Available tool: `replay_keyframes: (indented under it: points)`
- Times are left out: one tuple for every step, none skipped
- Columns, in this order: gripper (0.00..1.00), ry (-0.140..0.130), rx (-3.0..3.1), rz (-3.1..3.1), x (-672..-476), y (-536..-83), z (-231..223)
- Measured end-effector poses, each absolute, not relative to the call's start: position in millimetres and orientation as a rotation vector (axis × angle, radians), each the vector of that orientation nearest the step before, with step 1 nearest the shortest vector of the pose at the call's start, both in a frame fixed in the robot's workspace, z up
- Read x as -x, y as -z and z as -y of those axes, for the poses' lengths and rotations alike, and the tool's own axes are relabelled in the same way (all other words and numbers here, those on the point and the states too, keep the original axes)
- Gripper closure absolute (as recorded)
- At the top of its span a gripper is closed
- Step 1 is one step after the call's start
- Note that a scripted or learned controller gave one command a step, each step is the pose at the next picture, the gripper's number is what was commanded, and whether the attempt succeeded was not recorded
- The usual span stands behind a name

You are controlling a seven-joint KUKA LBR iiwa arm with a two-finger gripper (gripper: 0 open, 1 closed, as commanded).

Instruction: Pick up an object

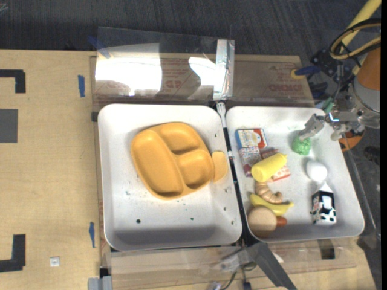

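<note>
Gripper hangs over far right corner of the right bin, tip just above a green object; cannot tell how its grasp stands. Also in this bin: white egg, cow-patterned carton, yellow block, banana, tan ball, small milk carton. Left bin carries 1 yellow divided plate
</note>
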State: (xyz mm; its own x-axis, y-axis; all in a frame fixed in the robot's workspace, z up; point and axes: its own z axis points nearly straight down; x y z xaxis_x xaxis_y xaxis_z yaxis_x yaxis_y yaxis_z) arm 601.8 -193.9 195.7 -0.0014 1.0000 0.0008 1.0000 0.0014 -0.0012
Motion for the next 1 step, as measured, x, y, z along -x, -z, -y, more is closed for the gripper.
replay_keyframes:
  points:
    - [0.00, -0.005, 2.229, 2.206, -545.7, -115.5, 153.2]
